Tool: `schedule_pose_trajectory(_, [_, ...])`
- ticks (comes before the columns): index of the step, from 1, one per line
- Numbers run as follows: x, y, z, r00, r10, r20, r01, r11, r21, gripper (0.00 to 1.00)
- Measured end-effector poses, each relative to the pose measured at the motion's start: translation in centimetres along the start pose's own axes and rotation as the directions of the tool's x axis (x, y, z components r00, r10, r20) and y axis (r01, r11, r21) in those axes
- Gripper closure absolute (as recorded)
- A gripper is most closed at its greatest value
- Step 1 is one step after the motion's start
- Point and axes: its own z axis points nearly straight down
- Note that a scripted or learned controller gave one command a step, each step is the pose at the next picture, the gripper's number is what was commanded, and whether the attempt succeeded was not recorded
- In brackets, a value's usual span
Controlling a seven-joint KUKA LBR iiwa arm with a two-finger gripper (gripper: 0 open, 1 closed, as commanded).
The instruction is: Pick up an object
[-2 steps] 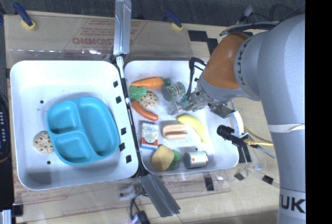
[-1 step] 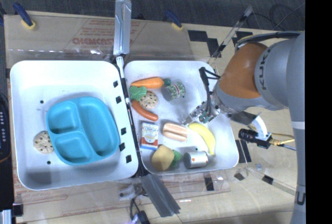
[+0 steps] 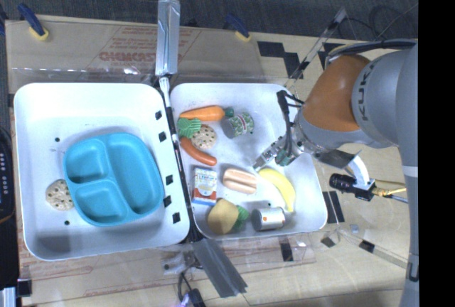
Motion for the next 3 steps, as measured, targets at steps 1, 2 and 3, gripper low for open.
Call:
schedule_pose_trajectory(1, [0.0,0.1,-1.0,1.000,-0.004,0.001,0.004,1.000,-0.001,1.00])
schedule_pose_trajectory(2, [6.1,10.8,1.3,0.998,0.070,-0.004,-0.070,0.998,0.000,1.00])
schedule_pose_trajectory(3, [2.4,4.9,1.3,0.958,0.287,-0.001,-0.287,0.958,0.005,1.00])
